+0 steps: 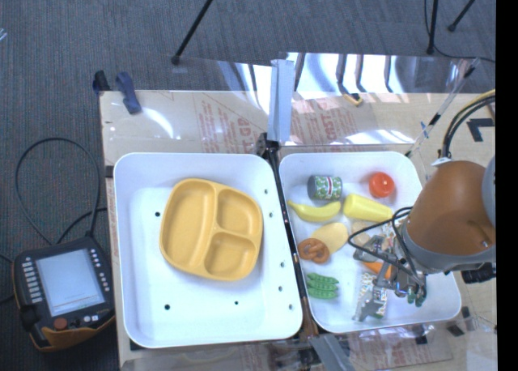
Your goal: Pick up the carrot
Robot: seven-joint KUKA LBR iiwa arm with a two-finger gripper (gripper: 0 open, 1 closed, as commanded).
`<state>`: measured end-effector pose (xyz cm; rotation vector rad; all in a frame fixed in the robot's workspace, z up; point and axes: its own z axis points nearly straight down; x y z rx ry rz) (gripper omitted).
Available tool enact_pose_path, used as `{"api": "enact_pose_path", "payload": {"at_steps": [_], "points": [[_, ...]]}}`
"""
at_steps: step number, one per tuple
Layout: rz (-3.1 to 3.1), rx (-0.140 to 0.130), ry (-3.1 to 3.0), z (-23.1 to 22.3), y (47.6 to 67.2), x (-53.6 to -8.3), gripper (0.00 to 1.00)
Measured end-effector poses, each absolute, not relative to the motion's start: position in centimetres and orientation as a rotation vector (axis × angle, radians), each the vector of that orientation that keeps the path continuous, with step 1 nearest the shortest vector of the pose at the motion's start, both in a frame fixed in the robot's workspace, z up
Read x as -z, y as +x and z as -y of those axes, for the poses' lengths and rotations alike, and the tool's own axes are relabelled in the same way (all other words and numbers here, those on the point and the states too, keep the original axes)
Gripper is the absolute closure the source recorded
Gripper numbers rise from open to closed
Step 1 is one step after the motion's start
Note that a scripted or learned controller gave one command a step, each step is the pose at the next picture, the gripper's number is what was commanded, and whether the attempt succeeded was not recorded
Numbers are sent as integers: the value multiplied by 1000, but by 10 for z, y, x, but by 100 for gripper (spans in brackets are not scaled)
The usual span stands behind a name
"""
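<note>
**A:** Over the right bin [295, 199], at about four o'clock from its centre, the arm [453, 211] is hanging low, its orange band covering that corner. The gripper [387, 276] is pointing down among the toys.

**B:** Fingers open? Holding anything?

**A:** Cannot tell. Cables and metal parts are crowding the tip; nothing is showing clearly between the fingers.

**B:** Carrot?

**A:** A sliver of orange, the carrot [371, 266], is lying on the bin floor just at nine o'clock from the gripper, mostly hidden under the wrist hardware.

**B:** Neighbours?

**A:** Banana [314, 211] lying near the bin's centre, a yellow wedge [366, 208] at its three o'clock. Green can [324, 188] at twelve o'clock from the banana, red tomato [381, 184] toward the bin's one o'clock. Pretzel [313, 250] touching a pale potato-like piece [332, 236]. Pea pod [322, 285] at six o'clock from the pretzel.

**B:** Left bin [133, 280]?

**A:** Yellow divided plate [212, 229] sitting in it, tilted slightly. Teach pendant [65, 287] lying on the floor at nine o'clock of the bench.
</note>
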<state>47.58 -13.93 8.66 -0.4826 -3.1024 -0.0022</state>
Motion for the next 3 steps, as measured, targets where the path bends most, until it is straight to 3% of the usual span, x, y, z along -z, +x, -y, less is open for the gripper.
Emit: {"api": "enact_pose_path", "payload": {"at_steps": [1, 2, 3], "points": [[3115, 4, -372, 101, 476, -86, 0], [3136, 2, -195, 190, 531, -87, 0], [3132, 9, -190, 188, 530, -96, 100]]}}
